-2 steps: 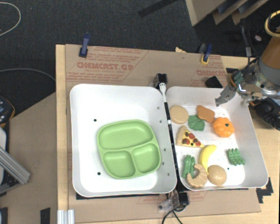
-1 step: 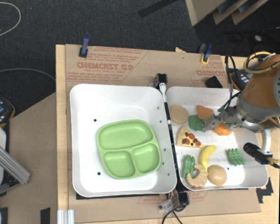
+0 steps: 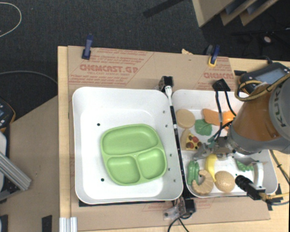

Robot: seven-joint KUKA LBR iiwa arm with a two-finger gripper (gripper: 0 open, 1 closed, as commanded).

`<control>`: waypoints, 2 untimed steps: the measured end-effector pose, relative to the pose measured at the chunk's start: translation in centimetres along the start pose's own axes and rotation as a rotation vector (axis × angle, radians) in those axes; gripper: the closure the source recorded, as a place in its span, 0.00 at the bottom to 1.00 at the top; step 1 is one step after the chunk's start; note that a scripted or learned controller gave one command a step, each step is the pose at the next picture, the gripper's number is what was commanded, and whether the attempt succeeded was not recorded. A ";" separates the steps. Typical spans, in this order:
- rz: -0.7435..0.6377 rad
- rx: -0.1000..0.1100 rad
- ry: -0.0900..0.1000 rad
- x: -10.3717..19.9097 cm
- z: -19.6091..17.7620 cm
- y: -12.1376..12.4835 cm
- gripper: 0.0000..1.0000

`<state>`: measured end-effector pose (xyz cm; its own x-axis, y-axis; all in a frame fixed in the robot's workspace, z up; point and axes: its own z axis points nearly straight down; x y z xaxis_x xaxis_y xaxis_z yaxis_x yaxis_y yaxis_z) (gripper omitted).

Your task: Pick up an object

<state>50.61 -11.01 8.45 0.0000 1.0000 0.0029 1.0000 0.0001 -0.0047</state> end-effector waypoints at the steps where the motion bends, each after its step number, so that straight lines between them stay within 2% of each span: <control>1: 0.002 -0.007 -0.003 -0.2 -1.0 0.3 1.00; 2: -0.010 -0.014 -0.001 8.8 -10.6 1.6 1.00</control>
<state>52.27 -2.23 19.02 -0.0098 1.0000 0.0016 0.9999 0.0098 0.0095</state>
